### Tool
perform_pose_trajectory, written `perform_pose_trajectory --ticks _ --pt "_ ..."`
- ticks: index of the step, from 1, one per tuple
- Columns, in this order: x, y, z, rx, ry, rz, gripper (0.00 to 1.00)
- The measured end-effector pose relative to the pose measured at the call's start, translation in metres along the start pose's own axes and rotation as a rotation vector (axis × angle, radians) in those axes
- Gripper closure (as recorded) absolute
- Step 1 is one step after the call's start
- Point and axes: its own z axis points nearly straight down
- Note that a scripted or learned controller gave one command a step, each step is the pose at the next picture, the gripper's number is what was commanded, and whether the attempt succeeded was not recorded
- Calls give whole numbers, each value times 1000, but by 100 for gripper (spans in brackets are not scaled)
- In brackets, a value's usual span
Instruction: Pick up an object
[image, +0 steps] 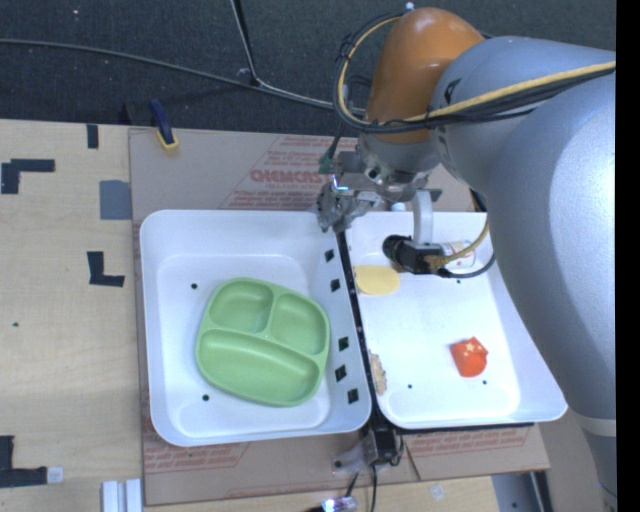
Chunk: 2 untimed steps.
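- The dark metal gripper (338, 208) hangs over the far end of the ridge between the bins; whether it is open or closed cannot be told.
- A flat, smooth, pale yellow disc (378, 280) lies near, at its 5 o'clock, in the right bin (530, 395).
- A small red-orange lump (469, 356) lies farther out, at 4 o'clock.
- A green moulded three-compartment plate (264, 340) lies at 7 o'clock, in the left bin (160, 300).

The pale wooden surface (60, 330) bears black tape marks (100, 270) toward 9 o'clock and a brown cardboard sheet (230, 170) at its middle. Dark speckled floor (100, 90) lies at 12 o'clock, crossed by thin black cables (243, 72). A blue-and-yellow clamp (162, 128) sits at 11 o'clock.
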Motion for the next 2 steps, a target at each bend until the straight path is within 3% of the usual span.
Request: perform_pose_trajectory --ticks 1,2 --pt "49 12 5 1 -1 0 100" --pt "46 12 5 1 -2 3 0"
